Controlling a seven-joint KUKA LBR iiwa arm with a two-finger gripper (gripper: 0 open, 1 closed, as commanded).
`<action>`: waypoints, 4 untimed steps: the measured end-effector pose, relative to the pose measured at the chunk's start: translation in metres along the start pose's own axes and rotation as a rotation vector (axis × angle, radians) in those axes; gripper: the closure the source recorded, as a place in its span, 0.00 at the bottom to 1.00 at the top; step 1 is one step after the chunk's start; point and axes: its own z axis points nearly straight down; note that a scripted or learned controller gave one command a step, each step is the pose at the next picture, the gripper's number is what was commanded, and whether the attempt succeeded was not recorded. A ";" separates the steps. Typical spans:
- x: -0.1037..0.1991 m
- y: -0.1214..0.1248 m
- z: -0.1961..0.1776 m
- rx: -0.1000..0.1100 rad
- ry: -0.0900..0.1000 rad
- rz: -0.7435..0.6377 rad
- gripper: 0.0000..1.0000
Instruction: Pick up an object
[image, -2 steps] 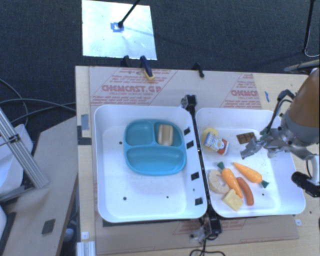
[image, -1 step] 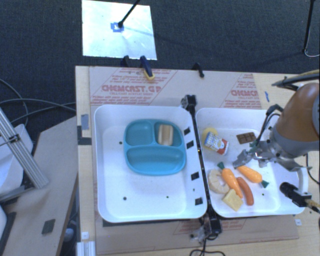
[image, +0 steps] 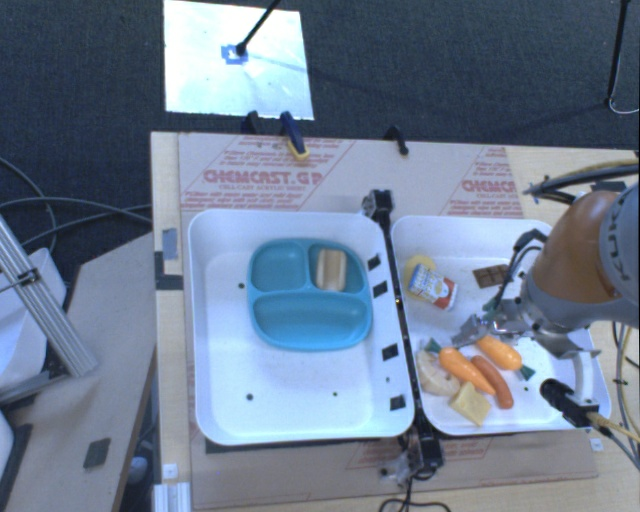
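Roughly, left to right:
Left bin (image: 225, 400): holds a blue tray (image: 308, 318) with three compartments, sitting toward the far side.
Tray: a tan bread piece (image: 331, 268) lies in the far right compartment; other two bare.
Right bin (image: 455, 235): food toys, most in the near half.
Pouch (image: 430, 283): yellow and white with red, far left part of right bin.
Brown chip (image: 489, 276): right of pouch, near arm.
Near cluster: beige round (image: 436, 373), carrot (image: 462, 366), sausage (image: 496, 383), orange piece (image: 500, 353), cheese wedge (image: 470, 403), all touching or just beside each other.
Gripper (image: 487, 325): over the cluster, just above the orange piece; spread or pressed together, cannot tell.
Arm (image: 585, 262): grey and orange, over right bin's right side.
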 end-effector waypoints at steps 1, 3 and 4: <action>0.000 0.001 -0.013 -0.005 -0.002 0.000 1.00; -0.019 -0.002 -0.109 -0.007 -0.003 0.002 1.00; -0.019 -0.001 -0.140 -0.007 -0.002 -0.003 1.00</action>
